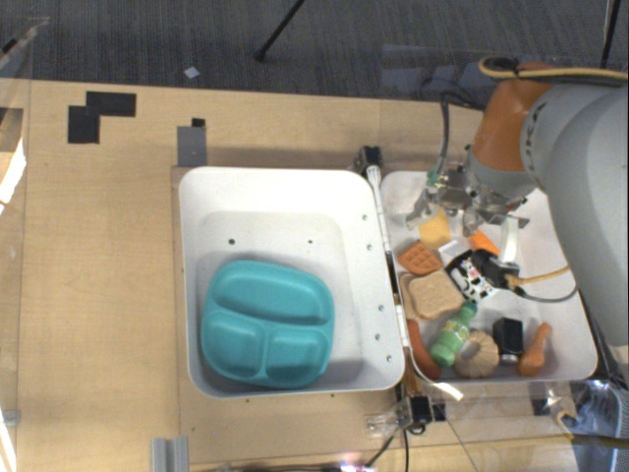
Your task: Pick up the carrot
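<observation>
You have a pale wooden counter carrying two shallow white bins side by side. Take the left bin as your landmark: the right bin touches its right edge, and black tape patches lie on the counter beyond its upper-left corner.

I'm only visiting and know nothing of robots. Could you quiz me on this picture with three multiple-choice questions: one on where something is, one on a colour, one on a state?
1. Where does the carrot lie?
A. left bin
B. right bin
C. bench

2. What colour is the tray?
A. red
B. teal
C. yellow

3. How is the green bottle?
A. standing upright
B. lying among the other items
C. hanging from the arm

Answers: 1 B, it sits at the right bin's near corner. 2 B, its whole surface is teal. 3 B, it lies slanted beside the toast.
</observation>
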Controlling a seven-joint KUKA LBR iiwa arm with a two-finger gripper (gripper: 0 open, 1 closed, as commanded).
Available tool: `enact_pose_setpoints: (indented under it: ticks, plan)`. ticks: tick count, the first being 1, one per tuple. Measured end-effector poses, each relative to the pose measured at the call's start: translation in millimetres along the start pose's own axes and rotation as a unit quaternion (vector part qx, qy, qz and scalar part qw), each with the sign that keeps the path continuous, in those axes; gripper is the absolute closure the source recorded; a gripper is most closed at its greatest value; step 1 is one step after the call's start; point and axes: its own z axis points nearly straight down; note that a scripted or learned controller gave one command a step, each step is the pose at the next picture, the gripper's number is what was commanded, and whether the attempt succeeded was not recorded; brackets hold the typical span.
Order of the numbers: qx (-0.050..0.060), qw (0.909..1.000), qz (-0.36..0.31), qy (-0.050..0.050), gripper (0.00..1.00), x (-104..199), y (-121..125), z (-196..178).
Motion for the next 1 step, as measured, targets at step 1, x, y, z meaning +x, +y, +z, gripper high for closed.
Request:
enact_pose_setpoints:
  ticks: [1]
  plan:
    - [0.001, 1.0, -0.002, -0.001, 0.0, -31.0, -0.6, 11.1]
